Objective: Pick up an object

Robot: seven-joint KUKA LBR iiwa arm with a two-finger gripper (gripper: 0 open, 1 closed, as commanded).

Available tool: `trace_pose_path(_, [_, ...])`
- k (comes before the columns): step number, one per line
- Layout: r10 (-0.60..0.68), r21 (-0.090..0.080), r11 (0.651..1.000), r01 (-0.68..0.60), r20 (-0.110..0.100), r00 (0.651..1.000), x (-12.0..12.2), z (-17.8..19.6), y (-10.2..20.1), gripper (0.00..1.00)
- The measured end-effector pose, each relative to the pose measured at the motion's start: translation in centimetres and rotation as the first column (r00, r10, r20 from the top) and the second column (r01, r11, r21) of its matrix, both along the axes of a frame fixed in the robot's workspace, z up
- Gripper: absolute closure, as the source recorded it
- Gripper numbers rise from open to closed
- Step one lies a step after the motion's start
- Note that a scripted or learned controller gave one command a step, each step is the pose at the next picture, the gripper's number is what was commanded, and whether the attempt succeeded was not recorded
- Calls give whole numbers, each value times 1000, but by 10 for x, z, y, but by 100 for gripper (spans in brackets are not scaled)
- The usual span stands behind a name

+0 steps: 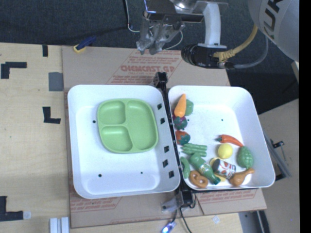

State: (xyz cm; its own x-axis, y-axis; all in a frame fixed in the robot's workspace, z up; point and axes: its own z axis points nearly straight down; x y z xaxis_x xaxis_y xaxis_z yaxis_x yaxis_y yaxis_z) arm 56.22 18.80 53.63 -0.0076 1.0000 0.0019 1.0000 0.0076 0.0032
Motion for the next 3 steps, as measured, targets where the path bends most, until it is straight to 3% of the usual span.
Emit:
trace_pose_path(1, [4, 0, 1000, -4, -6, 1000, -83, -1, 49, 100])
trace_pose_path(2, [-17, -10, 1000, 17, -23, 1000, -80, -181, -72, 100])
trace_pose_path(3, [-7, 1, 1000, 7, 10, 1000, -78, -45, -91, 100])
